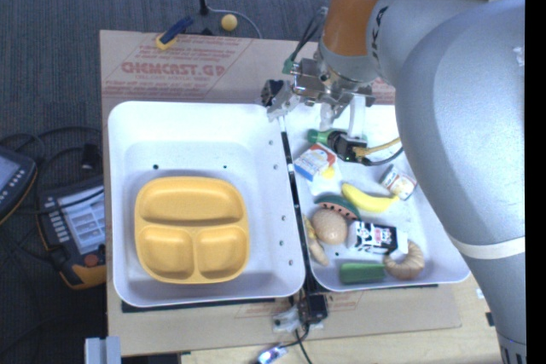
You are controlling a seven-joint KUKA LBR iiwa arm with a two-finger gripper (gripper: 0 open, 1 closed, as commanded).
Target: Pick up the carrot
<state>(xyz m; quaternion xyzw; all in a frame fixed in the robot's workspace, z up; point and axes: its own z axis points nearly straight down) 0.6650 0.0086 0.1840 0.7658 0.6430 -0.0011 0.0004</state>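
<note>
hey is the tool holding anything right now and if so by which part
It cannot be told. The tool sits low over the far end of the right bin, among the toy food, with nothing visibly gripped.

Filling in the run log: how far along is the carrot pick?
Done: nothing yet that shows. In hand: the tool hovers at the far end of the right bin, above the cluttered items. Left: grasp and lift. I cannot tell which item in the clutter is the carrot, so the aim is unclear.

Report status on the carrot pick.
Gripper over far end of right bin. Carrot cannot be told apart in the clutter. Banana, carton close by.
</note>
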